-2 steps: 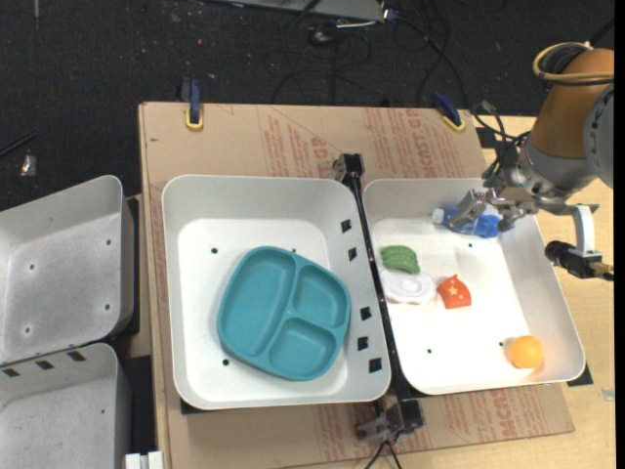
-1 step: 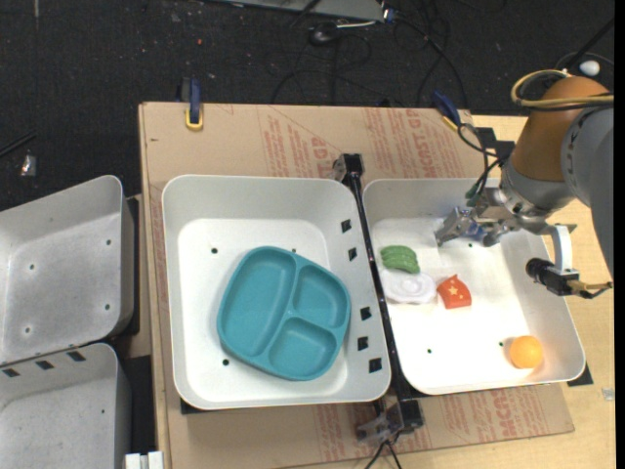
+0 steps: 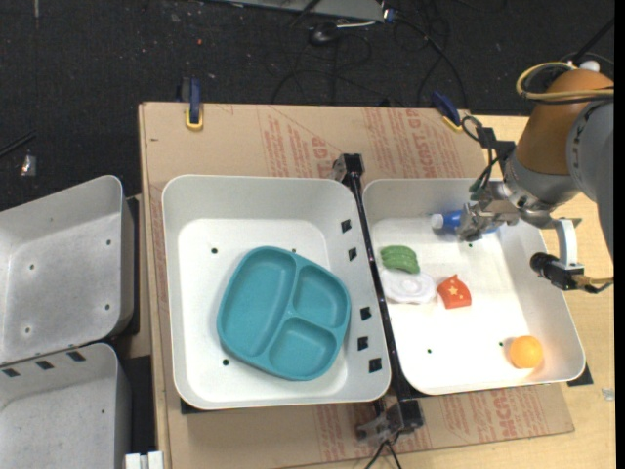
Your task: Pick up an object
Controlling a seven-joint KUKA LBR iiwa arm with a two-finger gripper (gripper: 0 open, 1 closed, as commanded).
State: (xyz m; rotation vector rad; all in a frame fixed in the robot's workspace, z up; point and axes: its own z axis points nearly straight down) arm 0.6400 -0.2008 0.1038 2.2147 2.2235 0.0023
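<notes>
Upper right of frame: gripper [image 3: 476,225] sat low in right bin [image 3: 547,345], just beside blue object [image 3: 450,221]. Jaw state: you couldn't tell. Risk: object nudged toward bin wall, grasp missed.

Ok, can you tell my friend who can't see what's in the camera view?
A robot arm's gripper reaches in from the right to a small blue thing in the right bin, which also holds green, white, red and orange pieces. The left bin holds a teal tray.
</notes>
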